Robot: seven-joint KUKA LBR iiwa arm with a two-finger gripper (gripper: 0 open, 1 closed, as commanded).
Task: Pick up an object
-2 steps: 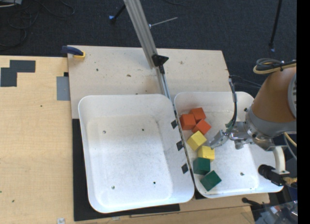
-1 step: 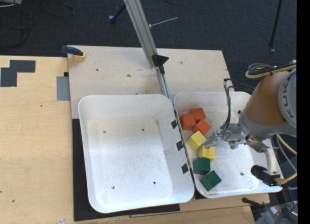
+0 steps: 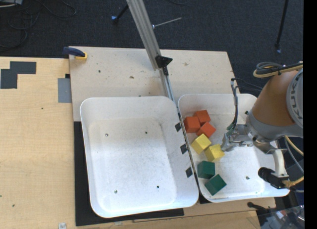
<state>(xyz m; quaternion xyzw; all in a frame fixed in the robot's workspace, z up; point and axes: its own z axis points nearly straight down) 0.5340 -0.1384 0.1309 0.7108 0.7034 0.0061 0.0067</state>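
The right bin (image 3: 242,183) holds several small blocks along its left side. Three orange-red blocks (image 3: 199,122) lie at the top of the cluster, two yellow blocks (image 3: 207,148) in the middle and two green blocks (image 3: 210,176) at the bottom. My gripper (image 3: 232,140) reaches in from the right and hangs low just to the right of the lower yellow block (image 3: 214,152). It looks close to that block, and I see no block between the fingers.
The left bin (image 3: 99,119) is beside the right one, separated by a rim with black clips. A slanted aluminium bar (image 3: 146,30) rises behind the bins. The arm's orange-and-grey body (image 3: 277,109) covers the right bin's right edge.
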